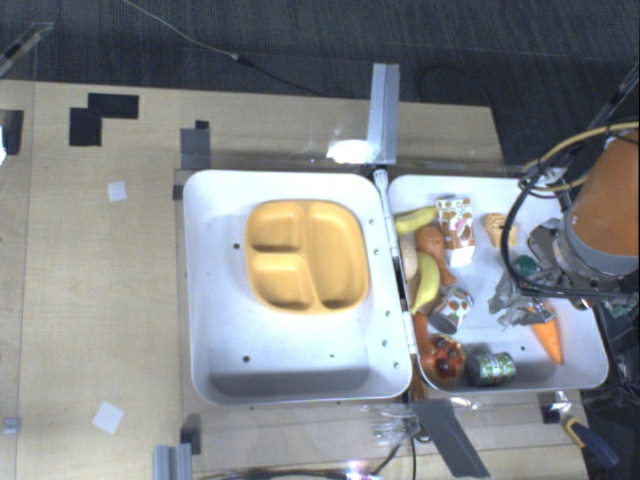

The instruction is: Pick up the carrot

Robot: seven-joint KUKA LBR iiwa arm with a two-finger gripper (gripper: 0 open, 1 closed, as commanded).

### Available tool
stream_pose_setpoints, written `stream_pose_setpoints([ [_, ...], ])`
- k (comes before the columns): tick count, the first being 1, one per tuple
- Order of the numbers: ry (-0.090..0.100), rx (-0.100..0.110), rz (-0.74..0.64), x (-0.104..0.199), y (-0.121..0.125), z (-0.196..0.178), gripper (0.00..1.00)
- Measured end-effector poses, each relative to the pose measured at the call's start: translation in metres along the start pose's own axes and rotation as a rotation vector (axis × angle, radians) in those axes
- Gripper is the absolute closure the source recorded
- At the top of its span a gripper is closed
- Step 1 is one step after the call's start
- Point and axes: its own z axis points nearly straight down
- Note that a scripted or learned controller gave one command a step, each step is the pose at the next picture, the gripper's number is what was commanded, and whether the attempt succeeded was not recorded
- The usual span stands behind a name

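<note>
The end effector [522, 308] sits low in the right bin [590, 373], at the right of the frame, under the arm's orange band [612, 203]. Its metal fingers lie right at the upper end of the carrot [547, 336]; whether they are spread or closed on it cannot be told from this angle. The carrot lies in the lower right part of that bin, its point aimed toward the bottom of the frame. To its left, near the bin's lower wall, rests a green can [491, 368], and further left a red fruit [443, 356]. Two bananas [422, 268] lie along the bin's left wall, with a small carton [455, 222] above them. The left bin [215, 368], mid-frame on the surface [90, 318], holds a yellow divided plate [305, 255].
</note>
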Motion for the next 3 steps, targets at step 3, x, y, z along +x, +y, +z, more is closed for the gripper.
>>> stream_pose_setpoints([
  [3, -0.003, 0.002, 0.008, -0.009, -0.027, 0.003, 1.00],
])
